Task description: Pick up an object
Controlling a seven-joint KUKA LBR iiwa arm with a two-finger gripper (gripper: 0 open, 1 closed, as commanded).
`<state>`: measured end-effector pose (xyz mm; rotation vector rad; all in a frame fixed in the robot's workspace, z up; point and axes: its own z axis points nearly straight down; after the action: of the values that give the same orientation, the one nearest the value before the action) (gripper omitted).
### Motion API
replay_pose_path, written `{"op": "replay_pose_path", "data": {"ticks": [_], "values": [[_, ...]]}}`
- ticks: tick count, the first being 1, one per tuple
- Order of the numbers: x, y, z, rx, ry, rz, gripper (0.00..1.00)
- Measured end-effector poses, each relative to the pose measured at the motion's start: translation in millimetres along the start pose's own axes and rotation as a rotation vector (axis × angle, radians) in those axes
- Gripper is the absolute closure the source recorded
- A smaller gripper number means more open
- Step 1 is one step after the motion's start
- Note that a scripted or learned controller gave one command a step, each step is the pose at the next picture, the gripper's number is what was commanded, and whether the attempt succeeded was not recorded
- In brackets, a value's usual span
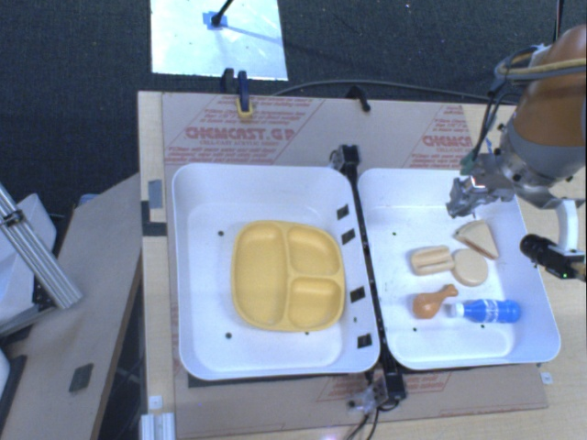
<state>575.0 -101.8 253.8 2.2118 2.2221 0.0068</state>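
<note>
The right bin (394, 200) holds a tan hot-dog bun (430, 259), a round beige disc (470, 268), a wedge of bread (479, 238), an orange drumstick-shaped toy (432, 302) and a blue bottle with a white cap (488, 312). My gripper (465, 197) hangs over the upper right part of this bin, just above and left of the bread wedge. Nothing shows between its fingers. The left bin (202, 209) carries a yellow sectioned plate (286, 275).
A black divider with clips (356, 246) runs between the two bins. Cables (367, 90) lie along the cardboard behind them. A metal sheet (215, 26) lies at the back left and an aluminium rail (37, 255) at the far left.
</note>
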Motion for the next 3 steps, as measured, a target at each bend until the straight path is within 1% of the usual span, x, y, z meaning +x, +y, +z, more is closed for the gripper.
{"op": "replay_pose_path", "data": {"ticks": [1,2,3], "values": [[43,-11,10,0.007,0.003,-0.003,1.0],[99,-25,23,0.007,0.004,-0.005,1.0],[148,-39,32,0.007,0.004,-0.005,1.0]]}}
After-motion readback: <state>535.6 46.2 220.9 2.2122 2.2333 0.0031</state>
